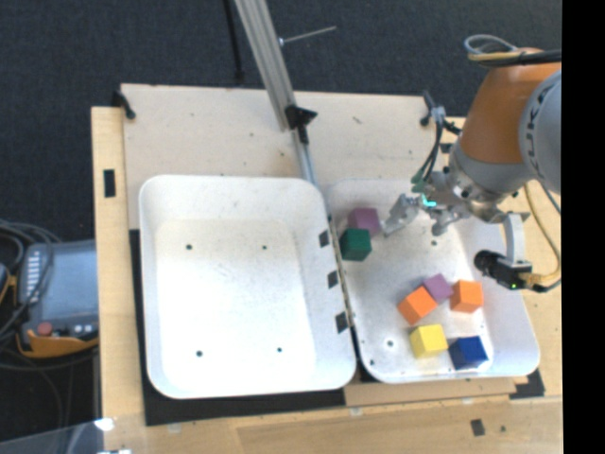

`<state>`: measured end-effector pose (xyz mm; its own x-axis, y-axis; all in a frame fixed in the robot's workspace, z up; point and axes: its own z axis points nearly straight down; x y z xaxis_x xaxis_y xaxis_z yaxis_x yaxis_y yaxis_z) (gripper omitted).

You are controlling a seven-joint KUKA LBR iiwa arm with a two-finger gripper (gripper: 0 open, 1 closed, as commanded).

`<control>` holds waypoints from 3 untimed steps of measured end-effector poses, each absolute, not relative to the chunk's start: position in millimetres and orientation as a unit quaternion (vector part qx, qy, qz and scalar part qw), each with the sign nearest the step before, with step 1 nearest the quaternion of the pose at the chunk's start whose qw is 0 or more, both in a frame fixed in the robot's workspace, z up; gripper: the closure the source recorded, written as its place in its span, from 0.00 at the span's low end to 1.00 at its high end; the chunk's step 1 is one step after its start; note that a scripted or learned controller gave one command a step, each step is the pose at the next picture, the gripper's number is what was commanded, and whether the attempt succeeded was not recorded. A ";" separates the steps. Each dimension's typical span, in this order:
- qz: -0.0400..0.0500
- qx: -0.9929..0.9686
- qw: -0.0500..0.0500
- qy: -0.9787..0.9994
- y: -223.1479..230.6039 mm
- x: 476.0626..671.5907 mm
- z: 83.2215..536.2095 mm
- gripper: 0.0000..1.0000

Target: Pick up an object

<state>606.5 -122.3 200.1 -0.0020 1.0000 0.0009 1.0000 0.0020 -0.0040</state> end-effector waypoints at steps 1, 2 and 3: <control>0.000 -0.707 0.000 -0.708 -122.6 607.4 202.6 0.00; 0.002 -0.708 0.001 -0.707 -131.9 602.4 155.5 0.00; 0.000 -0.709 -0.004 -0.705 -136.6 603.6 107.2 0.00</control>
<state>603.6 -136.6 107.2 0.0056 1.0000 -0.0068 1.0000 -0.0056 0.0055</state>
